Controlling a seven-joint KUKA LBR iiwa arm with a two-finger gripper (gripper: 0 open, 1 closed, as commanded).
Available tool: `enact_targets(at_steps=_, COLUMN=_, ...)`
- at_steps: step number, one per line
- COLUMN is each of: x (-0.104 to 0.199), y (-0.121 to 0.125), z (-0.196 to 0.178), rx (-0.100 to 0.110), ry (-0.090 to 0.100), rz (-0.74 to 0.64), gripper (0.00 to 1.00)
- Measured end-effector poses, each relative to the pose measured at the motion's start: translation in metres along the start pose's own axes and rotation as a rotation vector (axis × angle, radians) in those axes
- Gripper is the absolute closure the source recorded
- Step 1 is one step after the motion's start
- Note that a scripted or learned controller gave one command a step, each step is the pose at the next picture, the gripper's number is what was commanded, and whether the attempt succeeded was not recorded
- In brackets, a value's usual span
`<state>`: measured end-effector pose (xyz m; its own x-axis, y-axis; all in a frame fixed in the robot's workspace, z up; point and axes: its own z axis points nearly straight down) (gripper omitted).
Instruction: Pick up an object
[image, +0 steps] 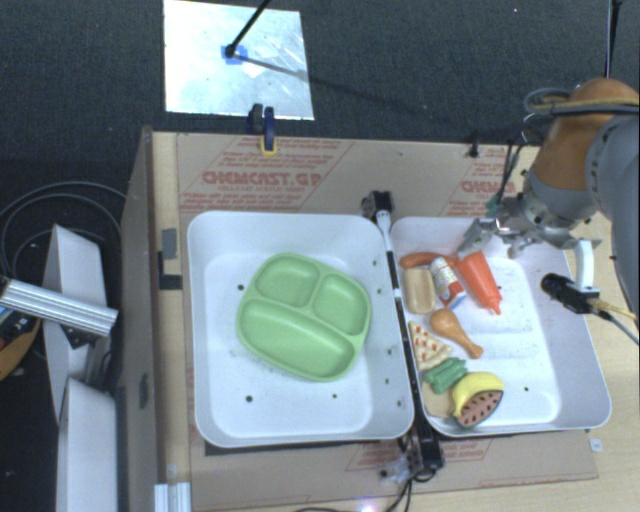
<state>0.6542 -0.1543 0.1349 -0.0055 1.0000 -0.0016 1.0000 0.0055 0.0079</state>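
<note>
The right bin (575, 385) holds several toy foods along its left side. An orange carrot (483, 281) lies tilted near the back, next to a small red-and-white bottle (447, 279) and a sausage (420, 260). Below them are a tan bread slice (420, 291), a chicken drumstick (455, 331), a pizza slice (430, 349), a green pickle (443, 374) and a banana with a watermelon slice (477, 395). My gripper (497, 242) hangs over the bin's back, just above the carrot's upper end. Its two fingers are spread apart and nothing is between them.
The left bin (215, 330) holds a green divided plate (304, 315). A black part with a cable (566, 291) juts over the right bin's right side, below the arm's wrist (560, 195). A yellow-and-blue clamp (265, 128) stands behind the bins.
</note>
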Motion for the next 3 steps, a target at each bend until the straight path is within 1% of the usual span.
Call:
enact_targets(at_steps=1, x=0.032, y=-0.032, z=0.025, rx=-0.003, ry=-0.007, rz=0.009, gripper=0.00)
enact_targets(at_steps=2, x=0.030, y=-0.039, z=0.040, rx=-0.020, ry=-0.020, rz=0.013, gripper=0.00)
enact_targets(at_steps=3, x=0.037, y=-0.043, z=0.037, rx=-0.001, ry=-0.004, rz=0.008, gripper=1.00)
